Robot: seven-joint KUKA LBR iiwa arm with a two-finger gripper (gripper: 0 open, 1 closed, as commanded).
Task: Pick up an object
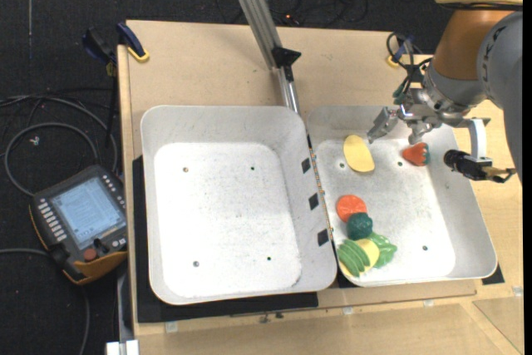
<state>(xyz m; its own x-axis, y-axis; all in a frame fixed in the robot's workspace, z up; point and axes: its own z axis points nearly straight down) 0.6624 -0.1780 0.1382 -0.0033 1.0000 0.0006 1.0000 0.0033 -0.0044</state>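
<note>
Bins [166,129] white w/ dark specks. Bench [208,62] tan. Toys: pale yellow [359,154], red [416,153], orange-red [351,206], dk green [360,225], lime/yellow [362,253]. Arm [470,37] orange & grey.

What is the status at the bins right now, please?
Gripper low over right bin, far end. Red piece just below it, not seen gripped. Yellow piece close beside; orange, dark green and light green pieces lie nearer.

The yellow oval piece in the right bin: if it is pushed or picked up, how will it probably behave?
The yellow oval piece looks flat and smooth, so it would probably slide on the right bin floor rather than roll. It seems rigid, like a plastic toy, and likely light. Lying flat, its low edge may be hard to pinch.
</note>
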